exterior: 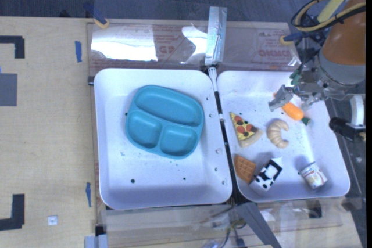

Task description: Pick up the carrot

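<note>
The carrot (293,111) is small and orange with a green tip. It lies in the right bin (250,85), toward the bin's far right side. My gripper (295,99) hangs directly over it, reaching in from the right. Its fingers (278,101) are spread open on either side of the carrot's upper end. The carrot looks to rest on the bin floor, not squeezed between them. The wrist hides the bin's far right corner.
In the right bin lie a pizza slice (244,129), a croissant (278,132), a waffle (244,168), a black-and-white toy (268,173) and a small jar (312,175). The left bin (110,142) holds a blue divided plate (164,121).
</note>
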`<state>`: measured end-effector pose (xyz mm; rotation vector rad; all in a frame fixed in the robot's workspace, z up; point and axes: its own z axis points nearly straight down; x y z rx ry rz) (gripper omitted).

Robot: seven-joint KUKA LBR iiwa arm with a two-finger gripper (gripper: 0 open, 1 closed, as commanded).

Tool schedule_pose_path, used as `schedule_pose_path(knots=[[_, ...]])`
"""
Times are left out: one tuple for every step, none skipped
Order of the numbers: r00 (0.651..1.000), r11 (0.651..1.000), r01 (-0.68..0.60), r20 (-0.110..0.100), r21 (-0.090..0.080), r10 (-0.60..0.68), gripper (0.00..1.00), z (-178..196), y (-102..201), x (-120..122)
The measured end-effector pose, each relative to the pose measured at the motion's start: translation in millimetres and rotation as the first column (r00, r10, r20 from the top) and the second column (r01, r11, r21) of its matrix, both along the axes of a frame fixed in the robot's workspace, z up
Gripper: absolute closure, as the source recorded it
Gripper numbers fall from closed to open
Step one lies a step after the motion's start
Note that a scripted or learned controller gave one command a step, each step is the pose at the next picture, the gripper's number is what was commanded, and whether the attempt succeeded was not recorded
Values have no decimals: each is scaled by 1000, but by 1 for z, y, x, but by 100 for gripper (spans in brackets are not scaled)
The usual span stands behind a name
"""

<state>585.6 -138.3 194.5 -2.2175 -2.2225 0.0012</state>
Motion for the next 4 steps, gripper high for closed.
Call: schedule_pose_path(knots=[[999,999,43,18,-6,-43,0,-79,-42,29],[989,989,145,5,15,-145,0,-106,-66,44],[989,990,144,10,3,-144,100,-96,-70,44],[860,860,511,4,0,-511,100,-16,-41,7]])
